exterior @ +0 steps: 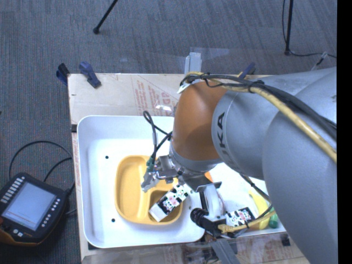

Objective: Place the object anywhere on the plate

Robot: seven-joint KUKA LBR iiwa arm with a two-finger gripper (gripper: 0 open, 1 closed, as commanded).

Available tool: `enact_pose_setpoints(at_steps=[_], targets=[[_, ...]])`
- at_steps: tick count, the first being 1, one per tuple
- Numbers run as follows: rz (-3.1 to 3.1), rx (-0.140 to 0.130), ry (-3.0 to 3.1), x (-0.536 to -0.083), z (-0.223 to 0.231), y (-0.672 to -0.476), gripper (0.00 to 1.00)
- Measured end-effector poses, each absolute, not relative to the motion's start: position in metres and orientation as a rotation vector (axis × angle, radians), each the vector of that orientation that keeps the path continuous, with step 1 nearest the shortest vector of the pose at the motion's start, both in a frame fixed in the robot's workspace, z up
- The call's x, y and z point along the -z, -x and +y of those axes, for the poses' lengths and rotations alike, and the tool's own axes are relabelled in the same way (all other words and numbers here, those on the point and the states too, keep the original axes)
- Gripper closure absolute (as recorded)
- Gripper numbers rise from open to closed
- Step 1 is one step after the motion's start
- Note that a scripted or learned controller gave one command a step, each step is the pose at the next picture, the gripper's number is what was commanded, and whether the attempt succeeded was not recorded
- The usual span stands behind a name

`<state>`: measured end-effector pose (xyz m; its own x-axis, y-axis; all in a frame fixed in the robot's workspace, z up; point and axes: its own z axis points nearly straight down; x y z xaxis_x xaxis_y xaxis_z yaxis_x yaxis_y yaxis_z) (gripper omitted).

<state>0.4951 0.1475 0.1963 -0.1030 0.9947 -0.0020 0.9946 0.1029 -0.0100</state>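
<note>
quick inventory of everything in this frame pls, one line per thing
plate: 1, yellow, oblong, in the left bin
cow-print carton: 1, white with black patches, lying on the plate's near right part, under the arm
second cow-print carton: 1, white and black, in the right bin near its front edge
yellow-green item: 1, partly hidden, right bin, kind unclear
left bin: 1, white, shallow
right bin: 1, white, mostly covered by the arm
clamps: 2, blue, bench's far left corner
teach pendant: 1, black and orange with grey screen, on the floor at left
arm: 1, grey with orange band
pincer: 1, metallic, above the plate
</note>
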Motion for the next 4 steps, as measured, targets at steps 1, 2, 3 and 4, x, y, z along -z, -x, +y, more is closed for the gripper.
enact_pose_setpoints(at_steps=[1,2,3,4], targets=[[-2.329,-0.014,2.1,-0.1963,0.1475,-0.4951,0.0],[-2.329,-0.014,2.1,-0.1963,0.1475,-0.4951,0.0],[-2.329,-0.014,2.1,-0.1963,0.1475,-0.4951,0.0],[-2.329,-0.014,2.1,-0.1963,0.1475,-0.4951,0.0]])
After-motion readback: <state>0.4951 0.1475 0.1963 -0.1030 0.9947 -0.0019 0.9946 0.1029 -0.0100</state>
